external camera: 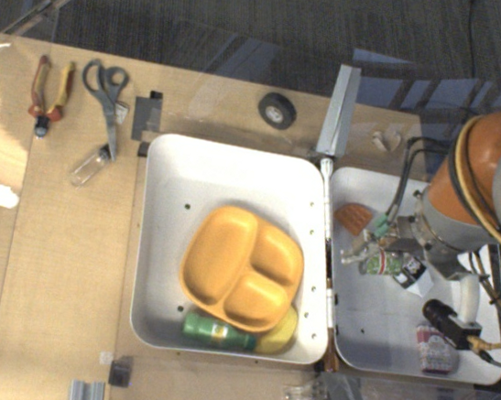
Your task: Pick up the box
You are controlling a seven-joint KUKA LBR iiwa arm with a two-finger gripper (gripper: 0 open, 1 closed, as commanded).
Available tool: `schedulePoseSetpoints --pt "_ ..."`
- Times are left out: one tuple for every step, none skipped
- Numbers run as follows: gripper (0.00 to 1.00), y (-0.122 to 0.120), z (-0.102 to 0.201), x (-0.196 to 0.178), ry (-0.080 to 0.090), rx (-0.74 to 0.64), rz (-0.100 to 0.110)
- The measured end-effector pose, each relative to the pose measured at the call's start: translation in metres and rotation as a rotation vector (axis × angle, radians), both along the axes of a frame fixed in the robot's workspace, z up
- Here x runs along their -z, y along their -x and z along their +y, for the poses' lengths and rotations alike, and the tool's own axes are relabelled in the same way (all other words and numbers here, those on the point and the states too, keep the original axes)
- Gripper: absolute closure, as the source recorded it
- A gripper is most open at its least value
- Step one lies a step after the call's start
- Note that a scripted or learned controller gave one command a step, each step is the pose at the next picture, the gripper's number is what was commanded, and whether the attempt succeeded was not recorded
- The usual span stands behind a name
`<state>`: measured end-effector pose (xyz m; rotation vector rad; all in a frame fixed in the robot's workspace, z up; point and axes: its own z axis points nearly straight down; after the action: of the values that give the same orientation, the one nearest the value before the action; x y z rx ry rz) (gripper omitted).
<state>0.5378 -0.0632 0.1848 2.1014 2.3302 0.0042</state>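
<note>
- Camera view: gripper [382,250] hangs over the right bin [351,343]; fingers' state I cannot tell.
- Box [436,350], possibly, lies near the front right.
- Risk: clutter spoils the grasp.

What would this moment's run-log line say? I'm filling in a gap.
arm: over right bin | gripper: low in bin, fingers unclear | box: lying near front, apart from gripper | phase: not picked

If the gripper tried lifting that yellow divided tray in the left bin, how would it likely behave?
The yellow tray looks like stiff moulded plastic, so probably rigid and light. It lies tilted on the green bottle, so it may rock or slide when touched. Its smooth, glossy surface could be slippery for two fingers.
</note>
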Motion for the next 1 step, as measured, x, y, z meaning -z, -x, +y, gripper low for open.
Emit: schedulePoseSetpoints --pt "1.0 -0.0195 0.0655 0.0001 -0.001 0.173 0.001"
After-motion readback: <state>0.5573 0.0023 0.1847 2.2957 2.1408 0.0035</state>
